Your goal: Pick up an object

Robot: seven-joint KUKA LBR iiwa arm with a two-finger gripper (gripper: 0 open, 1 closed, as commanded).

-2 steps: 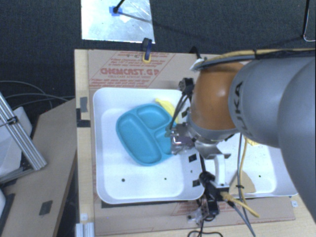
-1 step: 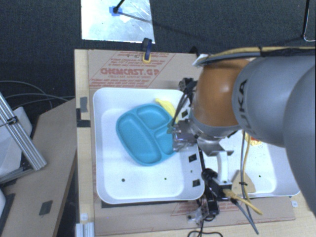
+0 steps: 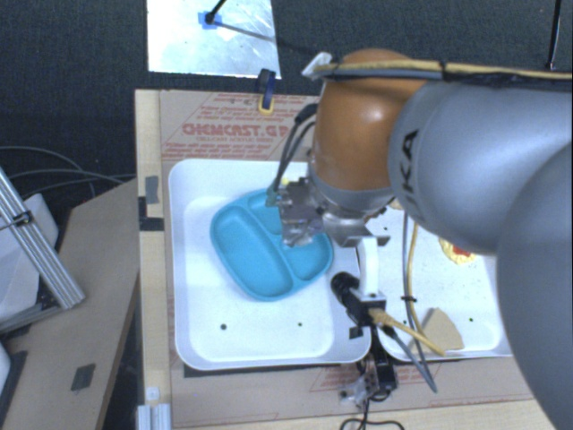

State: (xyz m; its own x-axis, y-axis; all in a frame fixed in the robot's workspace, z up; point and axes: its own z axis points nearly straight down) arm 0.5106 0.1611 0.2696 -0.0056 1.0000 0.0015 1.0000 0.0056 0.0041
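Where the grey arm [image 3: 483, 150] reaches in from the right, its orange band [image 3: 358, 115] hangs over the middle of the bench and the gripper [image 3: 297, 227] sits low over the upper right part of a blue dish [image 3: 255, 258]. It is at or very near the dish's rim. The wrist hides the tip, so I cannot tell whether the gripper is parted or closed, or whether it touches the dish.

The blue dish is oblong, with a ridge dividing it into compartments. It lies at a slant in the upper middle of the left bin [image 3: 192, 330], whose white floor shows bare below and to the left of it.

The right bin [image 3: 488, 334] is mostly covered by the arm. A tan wedge-shaped piece [image 3: 443, 331] lies in its lower part, with a thin pale stick [image 3: 403, 330] just beside it on the left. A small yellow and red thing [image 3: 458, 254] peeks out by the arm's edge, too hidden to name.

Both bins rest on a cardboard sheet [image 3: 224, 124] printed with red letters, and a blue and yellow clip [image 3: 266, 90] sits at its top edge. The cardboard lies on a pale wooden bench [image 3: 98, 267]. Behind is dark cloth [image 3: 72, 61] bearing a shiny silver sheet [image 3: 210, 25]. A metal rail [image 3: 36, 249] leans at the far left.
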